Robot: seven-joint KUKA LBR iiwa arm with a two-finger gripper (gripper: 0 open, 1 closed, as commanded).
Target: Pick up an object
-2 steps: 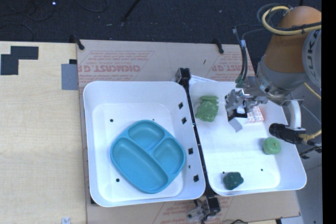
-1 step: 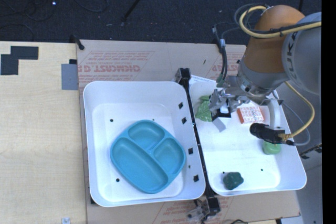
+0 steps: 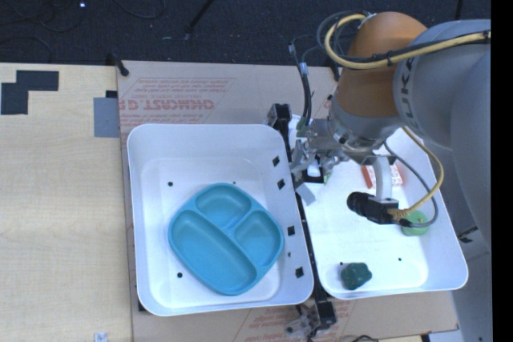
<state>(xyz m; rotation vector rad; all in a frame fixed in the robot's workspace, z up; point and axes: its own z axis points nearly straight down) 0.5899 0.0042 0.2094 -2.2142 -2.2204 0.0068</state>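
My gripper [image 3: 312, 171] hangs low over the far left corner of the right bin [image 3: 449, 272], close to the wall between the two bins. A dark teal lump [image 3: 355, 275] lies near this bin's front edge, well apart from the gripper. A small green thing [image 3: 415, 227] rests toward the bin's right side, partly hidden by a cable. An orange and white item [image 3: 369, 175] peeks out from under the wrist. Nothing shows between the gripper's tips from this angle.
The left bin [image 3: 152, 148] holds a blue divided plate [image 3: 226, 238], which fills most of its floor. The grey arm with its orange band [image 3: 385, 44] covers the back right of the right bin. Cardboard [image 3: 184, 96] lies under both bins.
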